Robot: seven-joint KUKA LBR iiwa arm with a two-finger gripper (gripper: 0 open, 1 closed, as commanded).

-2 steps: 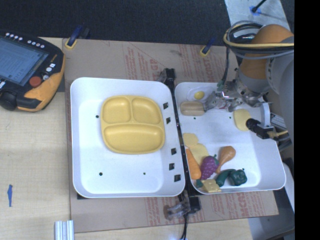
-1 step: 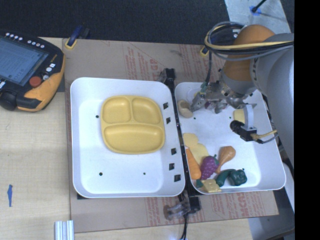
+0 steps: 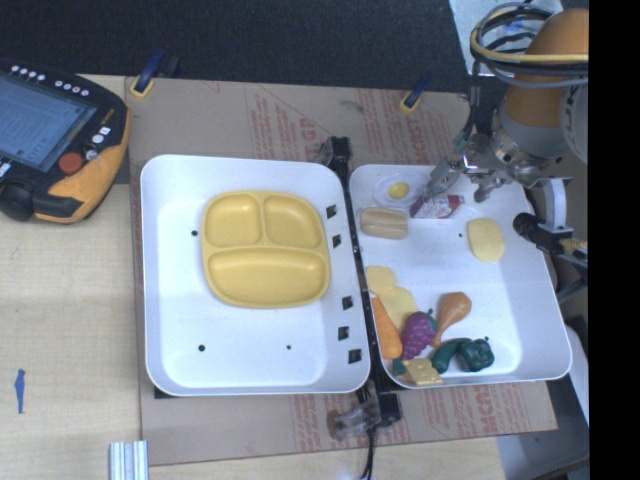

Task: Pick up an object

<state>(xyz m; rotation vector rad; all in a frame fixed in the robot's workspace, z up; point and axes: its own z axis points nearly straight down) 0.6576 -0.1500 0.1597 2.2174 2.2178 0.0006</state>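
Your gripper (image 3: 437,196) hangs over the right bin (image 3: 530,298), by the fried egg (image 3: 397,190). You see a pink-and-white toy (image 3: 437,207) at its tips. Whether the claw is open, you cannot tell.

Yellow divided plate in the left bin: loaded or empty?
Empty. The yellow divided plate shows three bare compartments; the toy food lies in the right bin.

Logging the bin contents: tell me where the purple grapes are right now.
In the camera view, the purple grapes lie in the right bin, near its front edge, between the orange carrot on their left and the chicken drumstick on their right.
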